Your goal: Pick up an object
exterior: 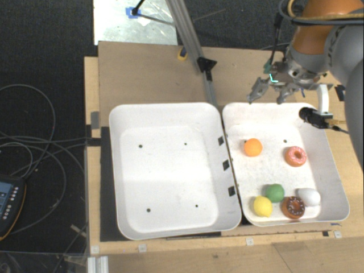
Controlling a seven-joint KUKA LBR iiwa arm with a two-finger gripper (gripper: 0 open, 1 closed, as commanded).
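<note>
Single arm reaching in from the right, its tool (272,91) hovering above the far rim of the right bin (333,158), with the two fingers (259,90) standing apart and nothing lying between them. The left bin (128,152) is sitting alongside on the desk (142,73).

Candidate objects are all lying in the right bin, toward the viewer from the tool. The orange ball (253,147) is sitting nearest, almost straight down-frame from the fingertips and near the bin's inner wall. The pink doughnut (295,156) is lying down-frame and somewhat right, apart from the ball. The remaining pieces are clustering at the near edge: a green ball (275,192) touching a yellow ball (263,206), a chocolate doughnut (293,207) just beside them, and a white object (309,197) at the corner.

Judged from this layout, the ball is offering the shortest approach and, being round, is imposing no preferred finger alignment; the crowded near group is likely harder to grasp cleanly.
</note>
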